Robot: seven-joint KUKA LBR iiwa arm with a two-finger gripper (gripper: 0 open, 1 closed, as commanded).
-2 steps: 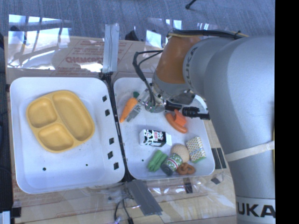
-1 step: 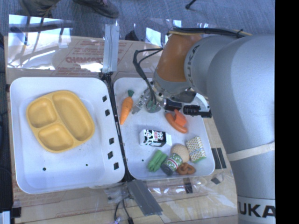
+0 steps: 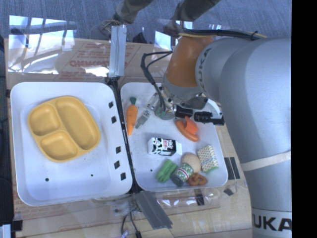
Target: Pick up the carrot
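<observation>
The carrot, orange with a green top, lies upright along the left wall of the right bin. My gripper hangs just to the right of it, over the bin's upper left part. Its metal fingers are open and hold nothing. The carrot sits beside them, not between them. The grey arm with its orange band reaches in from the right and hides the bin's upper right corner.
An orange toy lies right of the gripper. Lower down are a cow-print carton, a green piece, a can, a beige ball, a checked block and a pretzel. A yellow divided plate sits in the left bin.
</observation>
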